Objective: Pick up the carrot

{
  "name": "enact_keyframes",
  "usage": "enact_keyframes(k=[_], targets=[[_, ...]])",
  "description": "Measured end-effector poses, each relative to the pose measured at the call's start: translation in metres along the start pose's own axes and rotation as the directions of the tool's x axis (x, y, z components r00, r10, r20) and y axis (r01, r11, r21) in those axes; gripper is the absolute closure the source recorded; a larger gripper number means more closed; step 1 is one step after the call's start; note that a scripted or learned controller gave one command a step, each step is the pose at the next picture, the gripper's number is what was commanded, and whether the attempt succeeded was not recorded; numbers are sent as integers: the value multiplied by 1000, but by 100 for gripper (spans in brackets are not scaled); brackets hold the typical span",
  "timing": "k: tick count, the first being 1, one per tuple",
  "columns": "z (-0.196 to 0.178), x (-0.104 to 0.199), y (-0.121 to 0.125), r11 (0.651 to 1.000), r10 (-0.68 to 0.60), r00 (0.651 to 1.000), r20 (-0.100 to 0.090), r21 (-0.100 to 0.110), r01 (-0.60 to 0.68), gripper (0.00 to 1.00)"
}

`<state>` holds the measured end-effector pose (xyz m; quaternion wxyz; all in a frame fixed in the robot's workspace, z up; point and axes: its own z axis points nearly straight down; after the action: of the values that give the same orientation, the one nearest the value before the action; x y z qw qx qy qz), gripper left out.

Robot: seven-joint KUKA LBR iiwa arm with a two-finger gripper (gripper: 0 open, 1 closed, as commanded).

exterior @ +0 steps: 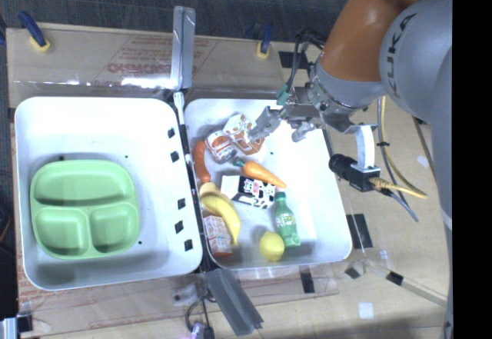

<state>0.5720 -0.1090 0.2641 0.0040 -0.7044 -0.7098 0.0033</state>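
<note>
The carrot (pixel 262 172) is orange with a green stem end and lies slanted in the middle of the right bin (pixel 327 199), beside a black-and-white carton (pixel 254 191). My gripper (pixel 281 128) hangs over the bin's far part, up and to the right of the carrot and apart from it. Its two fingers stand apart, so it is open, with nothing between them. The left fingertip (pixel 262 127) sits just beside a red-and-white snack packet (pixel 234 138).
The right bin also holds a red sausage (pixel 200 160), a banana (pixel 222 207), a brown bottle (pixel 217 237), a lemon (pixel 270 245) and a green bottle (pixel 286 221). A green divided plate (pixel 83 208) lies in the left bin (pixel 92 114).
</note>
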Motion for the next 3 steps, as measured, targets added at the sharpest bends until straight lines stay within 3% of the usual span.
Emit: enact_keyframes(k=[1,2,3], targets=[[144,-21,-66,1000,-24,1000,-1,0,24,0],[173,-5,7,999,45,999,1,8,-45,0],[115,-65,39,1000,1,1000,-2,0,-1,0]])
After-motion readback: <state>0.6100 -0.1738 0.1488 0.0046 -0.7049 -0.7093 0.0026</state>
